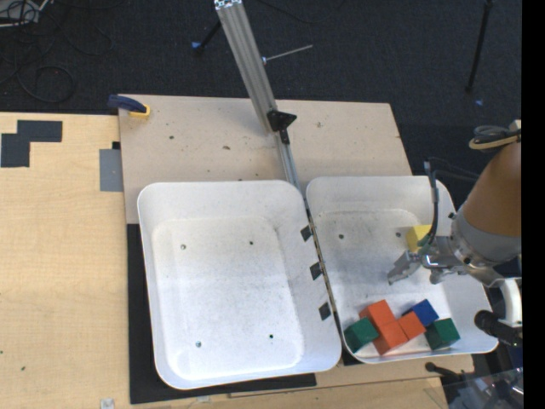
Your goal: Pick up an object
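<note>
the arm (492,203) comes in from the right of the camera view, its orange band and grey wrist hanging over the right edge of the right bin (366,203). the tool (407,268) sits low over that bin's right half, pointing left toward the bin's middle. its grey fingers look spread a little, with bare white floor showing beneath them, and nothing sits between them.

just above the tool, close to its upper side, is a small yellow block (418,236), partly hidden by a thin dark cable that curves down past it. whether the tool touches the block is hard to tell from this angle.

the other blocks are bunched at the front of the right bin, apart from the tool. an orange block (385,317) lies beside a second orange block (411,324), with a green block (361,333) touching at the left end. a blue block (424,311) sits just behind the second orange one, and a dark green block (442,334) lies at the right end of the cluster, near the bin's front rim.

the left bin (226,279) stands beside the right one, joined by black clips along the shared edge. both rest on the table (204,139), where a slanted metal rail (251,62) rises behind the bins.
</note>
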Available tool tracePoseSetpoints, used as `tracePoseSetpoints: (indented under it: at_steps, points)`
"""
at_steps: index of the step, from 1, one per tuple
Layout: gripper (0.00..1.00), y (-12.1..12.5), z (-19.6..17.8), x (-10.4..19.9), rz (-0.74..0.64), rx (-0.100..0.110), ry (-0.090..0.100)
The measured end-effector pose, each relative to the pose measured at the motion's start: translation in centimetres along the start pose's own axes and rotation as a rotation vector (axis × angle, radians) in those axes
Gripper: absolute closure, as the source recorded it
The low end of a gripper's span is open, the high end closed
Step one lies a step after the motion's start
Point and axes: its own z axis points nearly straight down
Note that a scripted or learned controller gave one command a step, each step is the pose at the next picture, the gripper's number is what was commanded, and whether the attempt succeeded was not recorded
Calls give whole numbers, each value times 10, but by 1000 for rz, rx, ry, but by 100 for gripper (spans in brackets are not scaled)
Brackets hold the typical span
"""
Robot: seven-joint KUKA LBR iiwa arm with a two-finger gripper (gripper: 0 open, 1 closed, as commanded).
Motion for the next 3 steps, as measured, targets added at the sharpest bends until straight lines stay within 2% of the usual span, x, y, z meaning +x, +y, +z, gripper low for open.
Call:
tracePoseSetpoints:
  at_steps: [1,2,3]
  points:
    - [0,1,51,0,2,-7,-2]
    - [100,0,40,-1,9,-6,0]
    - [100,3,-22,-4,-5,-12,-4]
